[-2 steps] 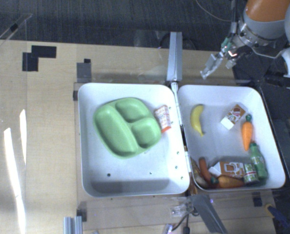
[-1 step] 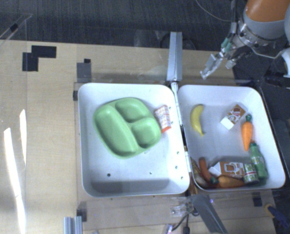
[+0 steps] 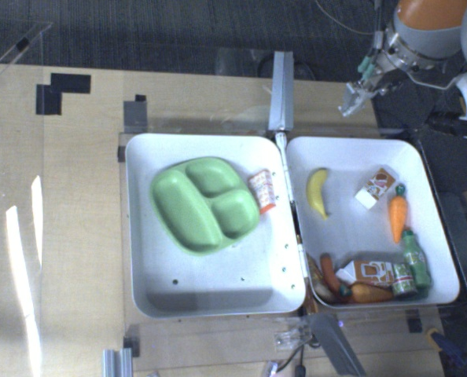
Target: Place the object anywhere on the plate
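A green plate (image 3: 206,204) with three sections lies in the left bin (image 3: 151,289). A small red and white packet (image 3: 262,191) rests against the plate's right rim, beside the bin's right wall. My gripper (image 3: 356,96) hangs high over the bench behind the right bin's (image 3: 446,289) back edge, far from the plate and with nothing seen in it.
The right bin holds a banana (image 3: 318,192), a small carton (image 3: 376,187), a carrot (image 3: 398,217), a green bottle (image 3: 413,261), a lying carton (image 3: 371,272) and other food at its front edge. A metal post (image 3: 281,93) stands behind the divider.
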Controlling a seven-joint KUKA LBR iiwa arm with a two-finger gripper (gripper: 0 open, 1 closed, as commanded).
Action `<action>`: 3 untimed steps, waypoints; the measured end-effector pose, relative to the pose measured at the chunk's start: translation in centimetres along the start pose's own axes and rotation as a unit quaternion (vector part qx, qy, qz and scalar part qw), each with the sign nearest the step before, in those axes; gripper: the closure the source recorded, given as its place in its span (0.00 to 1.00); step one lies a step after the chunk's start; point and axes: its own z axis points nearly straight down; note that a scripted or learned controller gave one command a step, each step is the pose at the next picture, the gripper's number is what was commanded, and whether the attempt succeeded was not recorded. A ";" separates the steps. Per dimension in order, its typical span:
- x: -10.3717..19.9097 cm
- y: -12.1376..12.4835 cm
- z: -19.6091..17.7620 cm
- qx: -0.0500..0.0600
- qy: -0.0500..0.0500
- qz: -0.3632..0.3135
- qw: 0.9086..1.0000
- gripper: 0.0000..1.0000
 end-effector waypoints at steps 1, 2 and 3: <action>3.6 -5.2 11.9 0.002 0.001 0.014 1.000 1.00; 5.4 -11.2 14.6 0.002 0.002 0.020 1.000 1.00; 3.0 -18.3 18.1 0.003 0.002 0.078 0.997 1.00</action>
